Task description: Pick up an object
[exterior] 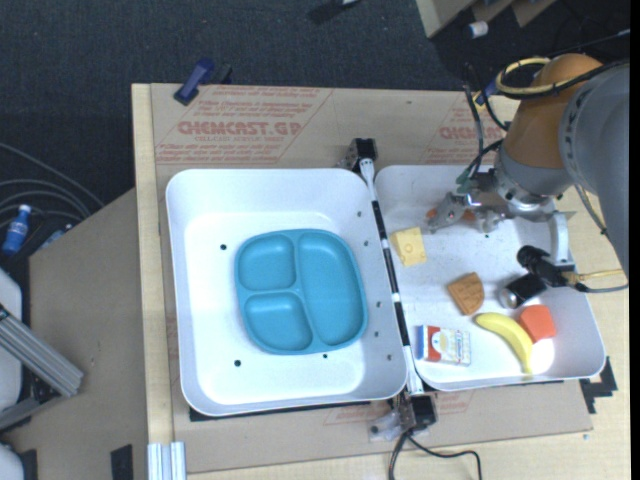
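Tool (478, 206), its grip state impossible to tell, hovers at the right bin's (585, 353) twelve o'clock. Candidate objects lie apart for single picking: cheese wedge (408, 246), cracker (465, 293), banana (508, 336). Blue divided plate (298, 290) occupies the left bin (200, 268).

A robotics lab: a cardboard-topped table (250, 118) carrying two white bins (190, 268), loose cables (40, 168), dark carpet (100, 28).
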Available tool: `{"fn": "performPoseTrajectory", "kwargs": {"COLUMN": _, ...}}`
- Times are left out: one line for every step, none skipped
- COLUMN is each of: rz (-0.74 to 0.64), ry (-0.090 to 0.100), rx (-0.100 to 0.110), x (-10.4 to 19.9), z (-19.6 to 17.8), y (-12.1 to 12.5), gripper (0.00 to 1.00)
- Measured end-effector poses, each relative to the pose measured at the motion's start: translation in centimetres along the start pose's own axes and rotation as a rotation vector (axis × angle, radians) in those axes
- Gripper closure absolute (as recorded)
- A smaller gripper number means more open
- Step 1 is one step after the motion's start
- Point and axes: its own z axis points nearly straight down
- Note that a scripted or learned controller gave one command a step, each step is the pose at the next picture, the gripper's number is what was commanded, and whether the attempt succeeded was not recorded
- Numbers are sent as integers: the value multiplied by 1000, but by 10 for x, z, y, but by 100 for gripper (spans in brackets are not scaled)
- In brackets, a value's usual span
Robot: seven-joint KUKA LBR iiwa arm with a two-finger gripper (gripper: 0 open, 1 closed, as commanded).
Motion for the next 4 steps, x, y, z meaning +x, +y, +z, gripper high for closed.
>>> {"fn": "performPoseTrajectory", "kwargs": {"rz": 3, "ry": 3, "rx": 15, "x": 42, "z": 2, "y": 26, "gripper": 0}}
{"fn": "performPoseTrajectory", "kwargs": {"rz": 2, "ry": 0, "rx": 11, "x": 41, "z": -8, "y": 26, "gripper": 100}}
{"fn": "performPoseTrajectory", "kwargs": {"rz": 0, "ry": 0, "rx": 0, "x": 106, "z": -166, "y": 19, "gripper": 100}}
{"fn": "performPoseTrajectory", "kwargs": {"rz": -1, "ry": 0, "rx": -1, "x": 165, "z": -168, "y": 29, "gripper": 100}}
